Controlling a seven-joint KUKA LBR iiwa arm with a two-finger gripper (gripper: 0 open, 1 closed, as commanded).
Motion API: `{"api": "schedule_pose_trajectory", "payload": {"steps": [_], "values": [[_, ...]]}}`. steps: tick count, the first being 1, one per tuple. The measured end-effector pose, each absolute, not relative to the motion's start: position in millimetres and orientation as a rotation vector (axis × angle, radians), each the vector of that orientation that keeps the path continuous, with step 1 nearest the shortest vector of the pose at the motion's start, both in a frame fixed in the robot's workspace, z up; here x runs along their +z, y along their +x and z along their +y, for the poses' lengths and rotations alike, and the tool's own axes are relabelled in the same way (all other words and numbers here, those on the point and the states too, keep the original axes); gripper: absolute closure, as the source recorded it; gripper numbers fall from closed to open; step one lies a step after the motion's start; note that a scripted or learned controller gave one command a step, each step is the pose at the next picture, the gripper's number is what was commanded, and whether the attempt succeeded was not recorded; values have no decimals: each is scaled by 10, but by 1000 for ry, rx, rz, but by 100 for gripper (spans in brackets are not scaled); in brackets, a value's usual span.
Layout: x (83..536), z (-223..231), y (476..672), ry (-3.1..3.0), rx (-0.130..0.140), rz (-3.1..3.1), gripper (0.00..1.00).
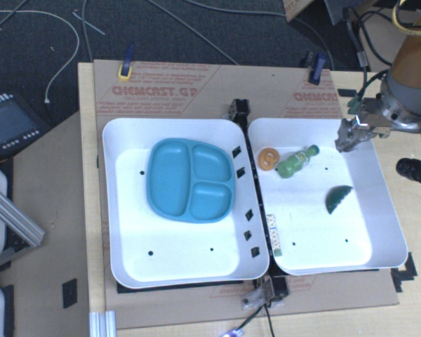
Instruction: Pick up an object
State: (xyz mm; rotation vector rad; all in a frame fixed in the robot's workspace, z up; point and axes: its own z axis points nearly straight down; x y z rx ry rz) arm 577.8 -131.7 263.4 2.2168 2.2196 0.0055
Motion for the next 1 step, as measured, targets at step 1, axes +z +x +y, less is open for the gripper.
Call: {"api": "schedule_pose_trajectory", "payload": {"steps": [1], "values": [[2461,-763,5655,2219,-1,2230,100]]}}
